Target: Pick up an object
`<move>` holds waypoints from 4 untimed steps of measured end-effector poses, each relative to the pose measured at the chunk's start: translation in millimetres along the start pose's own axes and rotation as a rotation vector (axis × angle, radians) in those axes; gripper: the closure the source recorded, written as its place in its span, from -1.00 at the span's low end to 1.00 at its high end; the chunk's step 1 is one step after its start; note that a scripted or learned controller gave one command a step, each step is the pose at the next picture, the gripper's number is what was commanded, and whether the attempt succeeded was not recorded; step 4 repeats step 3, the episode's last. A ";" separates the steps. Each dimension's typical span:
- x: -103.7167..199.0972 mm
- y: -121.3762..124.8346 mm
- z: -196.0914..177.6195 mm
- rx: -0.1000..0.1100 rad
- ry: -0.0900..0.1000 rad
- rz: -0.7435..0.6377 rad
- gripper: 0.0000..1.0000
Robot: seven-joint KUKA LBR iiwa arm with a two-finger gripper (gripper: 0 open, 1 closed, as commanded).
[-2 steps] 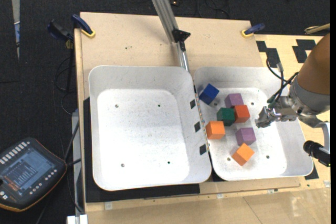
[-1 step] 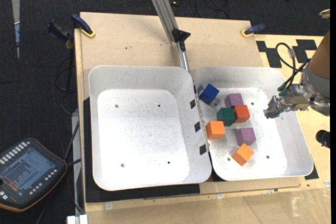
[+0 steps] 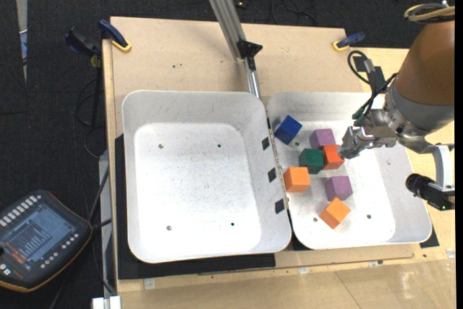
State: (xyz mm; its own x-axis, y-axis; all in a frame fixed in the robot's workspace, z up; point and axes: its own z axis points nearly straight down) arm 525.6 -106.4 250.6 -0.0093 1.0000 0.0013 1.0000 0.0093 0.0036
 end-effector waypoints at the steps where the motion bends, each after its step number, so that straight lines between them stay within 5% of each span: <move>1: 51.6 12.2 -3.8 0.002 0.000 0.001 1.00; 3: 153.1 11.8 2.8 0.003 0.001 0.000 1.00; 4: 153.1 11.8 2.8 0.003 0.001 0.000 1.00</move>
